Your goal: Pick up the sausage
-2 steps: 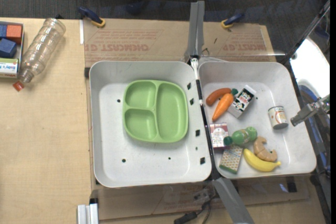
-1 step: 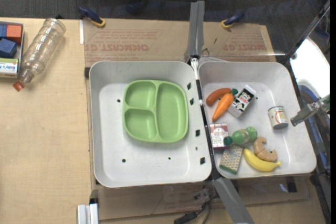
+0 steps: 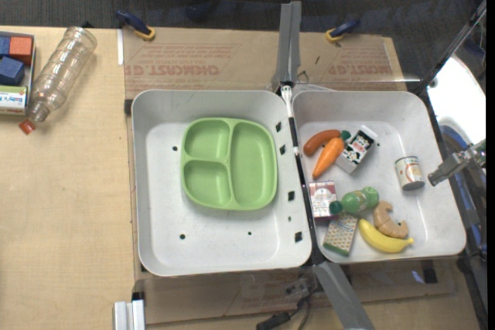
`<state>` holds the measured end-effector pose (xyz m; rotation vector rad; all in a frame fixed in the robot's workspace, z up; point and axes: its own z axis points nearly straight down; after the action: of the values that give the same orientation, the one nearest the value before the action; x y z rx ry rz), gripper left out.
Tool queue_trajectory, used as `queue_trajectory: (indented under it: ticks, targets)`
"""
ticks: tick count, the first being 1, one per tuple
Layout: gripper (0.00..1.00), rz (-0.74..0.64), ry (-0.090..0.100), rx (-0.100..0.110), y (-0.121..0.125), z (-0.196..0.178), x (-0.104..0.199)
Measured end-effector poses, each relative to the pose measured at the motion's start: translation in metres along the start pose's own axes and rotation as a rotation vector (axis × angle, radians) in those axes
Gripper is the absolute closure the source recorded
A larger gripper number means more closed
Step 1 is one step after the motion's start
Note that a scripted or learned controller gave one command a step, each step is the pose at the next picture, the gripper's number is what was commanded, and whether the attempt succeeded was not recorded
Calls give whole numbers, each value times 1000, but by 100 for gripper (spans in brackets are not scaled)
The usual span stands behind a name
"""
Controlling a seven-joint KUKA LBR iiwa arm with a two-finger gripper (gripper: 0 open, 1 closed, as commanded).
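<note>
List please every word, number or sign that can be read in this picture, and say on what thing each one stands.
"CHEMCAST GP", upside down in faded red, on the cardboard sheet behind the left bin.
More red print on the cardboard behind the right bin: too faint to read.
Labels on the small can, the milk carton and the two small boxes: too small and blurred to read.
Strip on the block box: unreadable.

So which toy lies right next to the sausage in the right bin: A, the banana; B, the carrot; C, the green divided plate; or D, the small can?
B: the sausage lies alongside the carrot near the right bin's upper left.
</note>
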<state>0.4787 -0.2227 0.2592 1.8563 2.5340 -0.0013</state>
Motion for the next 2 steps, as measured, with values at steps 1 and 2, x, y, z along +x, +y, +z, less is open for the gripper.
queue_trajectory:
  ticks: [1, 2]
  targets:
    - [0, 0, 0, 0, 0, 0, 0]
    - [0, 0, 0, 0, 0, 0, 0]
